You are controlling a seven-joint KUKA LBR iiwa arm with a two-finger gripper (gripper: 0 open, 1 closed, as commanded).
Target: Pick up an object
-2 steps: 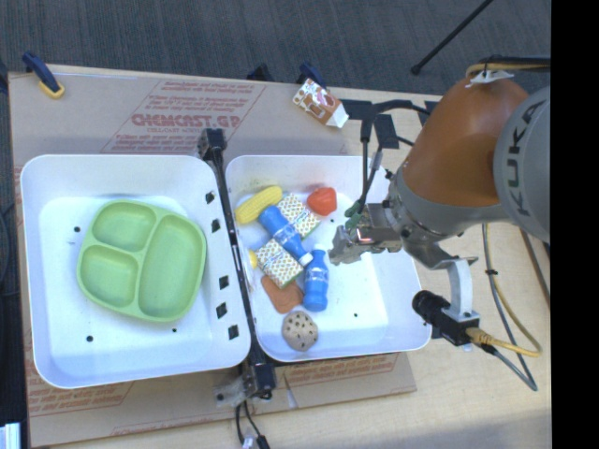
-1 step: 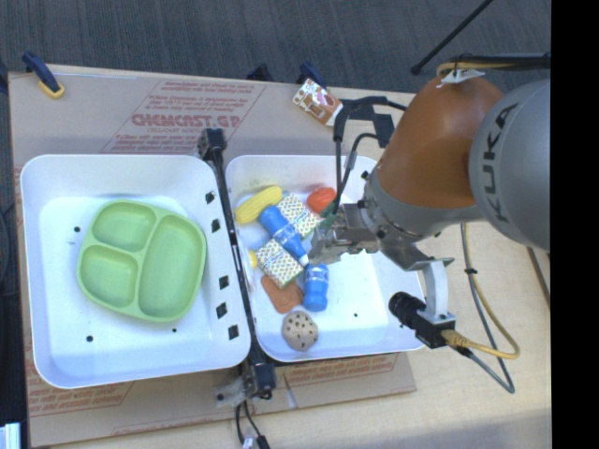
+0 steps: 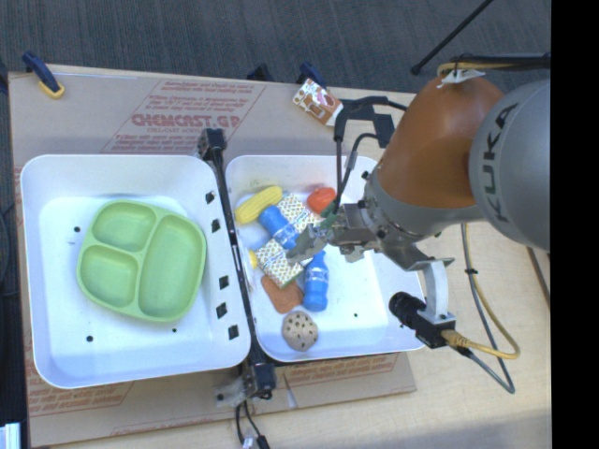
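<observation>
The right bin (image 3: 374, 340) holds a pile of small things: a yellow banana-shaped toy (image 3: 257, 204), a blue bottle (image 3: 276, 223), a checkered packet (image 3: 285, 258), a second blue bottle (image 3: 316, 283), an orange-red piece (image 3: 322, 198), a flat brown-orange piece (image 3: 281, 295) and a speckled tan ball (image 3: 299, 329). My gripper (image 3: 314, 238) reaches in from the right, low over the checkered packet between the two blue bottles. The arm's wrist hides the bin's right part.
The left bin (image 3: 47, 251) bears a green divided plate (image 3: 142, 261). A black clamp strip (image 3: 229, 251) runs between the bins. A small patterned packet (image 3: 315, 101) lies on the cardboard behind the right bin. A black cable end (image 3: 416, 316) hangs near the bin's right front.
</observation>
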